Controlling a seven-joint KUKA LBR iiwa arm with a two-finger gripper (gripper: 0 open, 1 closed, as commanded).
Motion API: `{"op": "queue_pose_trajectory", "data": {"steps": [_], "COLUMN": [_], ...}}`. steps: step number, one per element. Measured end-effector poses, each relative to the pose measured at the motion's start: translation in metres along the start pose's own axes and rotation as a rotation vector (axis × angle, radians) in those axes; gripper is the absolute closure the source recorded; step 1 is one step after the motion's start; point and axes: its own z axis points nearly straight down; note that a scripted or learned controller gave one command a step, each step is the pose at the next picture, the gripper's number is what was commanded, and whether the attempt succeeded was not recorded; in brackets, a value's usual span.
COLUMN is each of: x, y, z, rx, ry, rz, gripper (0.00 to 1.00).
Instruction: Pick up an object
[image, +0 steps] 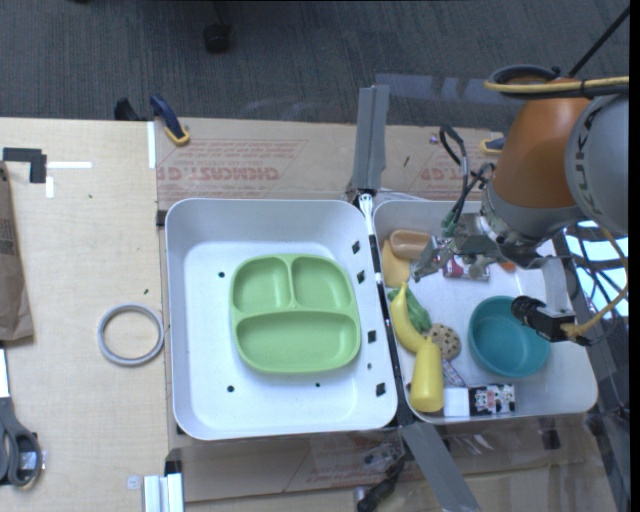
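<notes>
The gripper (448, 252) hangs over the far part of the right bin (575, 395), beside a small pink thing (455, 267); whether its jaws are open or closed cannot be told. Along that bin's left edge lie a banana (403, 318), a cookie (446, 342) and a yellow bottle (427, 377), a teal bowl (507, 336) sits toward its right side, and a green divided plate (295, 313) fills the middle of the left bin (190, 330).

Bench: I see pale wood (80, 260) with brown cardboard (255, 160) beneath the bins.
Left bin (190, 330): touching the right bin (570, 390) at its 3 o'clock.
Tape ring (131, 333): at the left bin's 9 o'clock, apart from it.
Blue clamp (170, 118): at 11 o'clock.
</notes>
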Motion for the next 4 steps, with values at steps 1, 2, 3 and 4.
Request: {"op": "queue_pose_trajectory", "data": {"steps": [1,2,3,4], "x": [0.013,-0.032,-0.015,-0.023], "y": [-0.067,-0.072,-0.095,-0.058], "z": [0.0,0.041,-0.006,0.001], "rx": [0.001,0.002,-0.001,0.0], "ry": [0.0,0.002,0.0,0.0], "rz": [-0.054,-0.204,-0.329,-0.544], "gripper": [0.0,0.0,0.0,0.0]}}
